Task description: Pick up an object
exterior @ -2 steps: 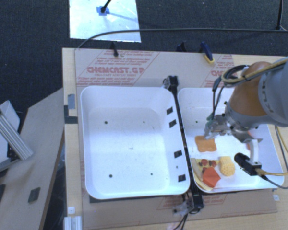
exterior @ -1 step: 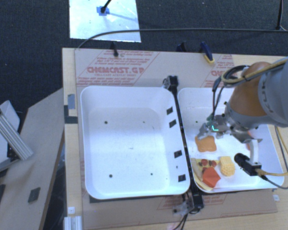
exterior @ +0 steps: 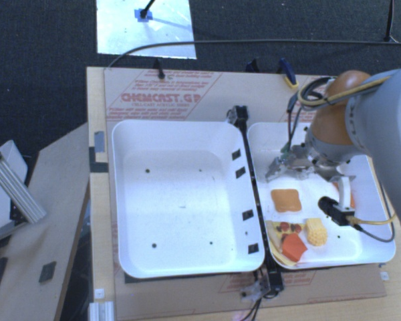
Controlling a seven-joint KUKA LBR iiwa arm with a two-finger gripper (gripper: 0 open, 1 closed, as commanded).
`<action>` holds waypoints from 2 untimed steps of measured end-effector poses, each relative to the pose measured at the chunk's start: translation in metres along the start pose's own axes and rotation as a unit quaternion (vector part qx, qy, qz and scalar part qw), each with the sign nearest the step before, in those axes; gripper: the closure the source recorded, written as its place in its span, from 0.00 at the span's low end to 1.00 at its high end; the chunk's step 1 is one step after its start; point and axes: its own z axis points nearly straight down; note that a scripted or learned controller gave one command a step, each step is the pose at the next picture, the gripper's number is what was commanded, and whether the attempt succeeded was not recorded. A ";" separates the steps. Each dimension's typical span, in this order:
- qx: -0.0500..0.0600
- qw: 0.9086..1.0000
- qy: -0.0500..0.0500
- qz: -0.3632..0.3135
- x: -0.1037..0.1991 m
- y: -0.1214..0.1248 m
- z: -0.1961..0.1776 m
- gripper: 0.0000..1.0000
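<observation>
The gripper [exterior: 285,166] hangs low over the right bin [exterior: 367,249], nothing visibly held — I cannot tell its state. The orange square [exterior: 286,200] lies just below it, toward the front edge — next comes lining up and descending.
</observation>
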 end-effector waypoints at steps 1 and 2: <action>0.005 1.000 0.001 0.003 0.007 -0.069 0.000 0.00; -0.001 1.000 0.000 0.002 0.007 -0.063 -0.012 1.00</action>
